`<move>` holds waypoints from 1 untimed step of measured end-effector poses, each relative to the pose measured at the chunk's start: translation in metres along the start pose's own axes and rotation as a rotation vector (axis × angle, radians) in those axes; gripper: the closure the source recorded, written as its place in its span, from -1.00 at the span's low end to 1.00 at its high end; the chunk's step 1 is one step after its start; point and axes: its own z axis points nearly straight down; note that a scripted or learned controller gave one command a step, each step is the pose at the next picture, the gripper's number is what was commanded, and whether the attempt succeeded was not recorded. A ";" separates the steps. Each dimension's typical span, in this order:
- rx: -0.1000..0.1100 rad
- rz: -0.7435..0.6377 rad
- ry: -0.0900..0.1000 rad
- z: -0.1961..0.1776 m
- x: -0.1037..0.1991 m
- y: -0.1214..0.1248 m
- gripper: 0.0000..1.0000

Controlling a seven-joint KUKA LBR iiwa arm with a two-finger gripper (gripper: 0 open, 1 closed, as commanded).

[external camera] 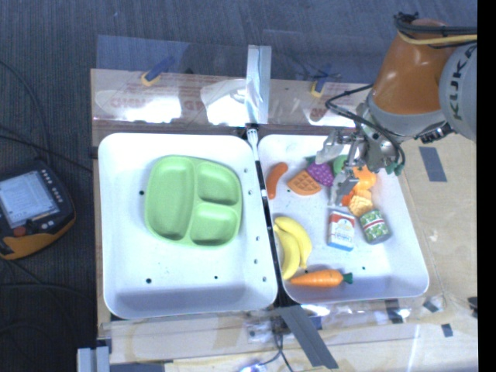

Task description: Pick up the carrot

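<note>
- The long orange toy carrot with a small green top (318, 278) is seen lying flat near the front wall of the right-hand shallow white bin (411, 273). It is just beside the tip of the yellow toy banana (291, 243), so a careful grab will probably be needed there.
- The grey two-finger gripper (348, 163) is held over the back part of the same bin, above a heap of small toys. It is well apart from the carrot, so the carrot has not been picked up yet.
- How the jaws stand cannot be told, because they are mixed up with the toys under them.
- Near the gripper, a purple toy (321, 172), a round waffle-like orange toy (304, 183) and a small red-orange sausage-shaped toy (275, 179) are seen.
- A little white and red carton (341, 230) and a small green-labelled can (374, 226) are lying in the middle of the bin, between the gripper and the carrot.
- A green plastic tray with three sections (193, 200) is resting in the left-hand white bin (128, 285), away from the job.
</note>
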 end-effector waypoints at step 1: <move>0.000 -0.268 0.000 0.088 0.021 -0.054 -1.00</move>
